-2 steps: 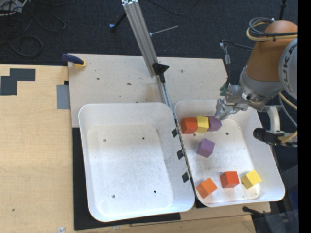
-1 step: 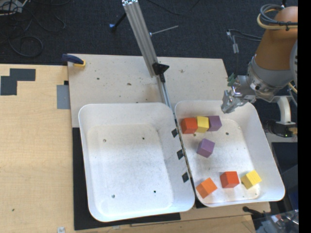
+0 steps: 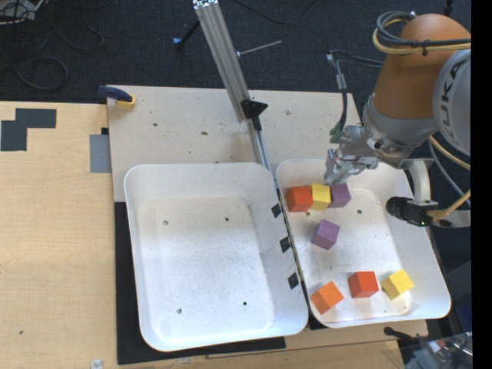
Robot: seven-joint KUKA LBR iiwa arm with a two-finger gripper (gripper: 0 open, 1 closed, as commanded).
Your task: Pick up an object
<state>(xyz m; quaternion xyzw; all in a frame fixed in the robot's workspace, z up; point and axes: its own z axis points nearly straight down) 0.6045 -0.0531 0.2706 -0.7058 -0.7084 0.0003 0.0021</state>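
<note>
My end effector (image 3: 339, 177) sits directly over purple cube (image 3: 340, 195), beside yellow cube (image 3: 320, 196), right bin (image 3: 430, 298); finger state unclear.

Pale bench (image 3: 192, 129) bears two white bins side by side: left bin (image 3: 138, 206), right bin (image 3: 430, 275).

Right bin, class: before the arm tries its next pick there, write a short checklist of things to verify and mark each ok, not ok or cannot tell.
1. Blocks available in the right bin: ok, seven lie there.
2. Gripper positioned over a target: ok, it sits at the purple block in the top row.
3. Target stands clear of neighbours: not ok, it touches the yellow block, which touches the red block.
4. Block already between the fingers: cannot tell.
5. Easier option free: ok, the lone purple cube stands apart.
</note>
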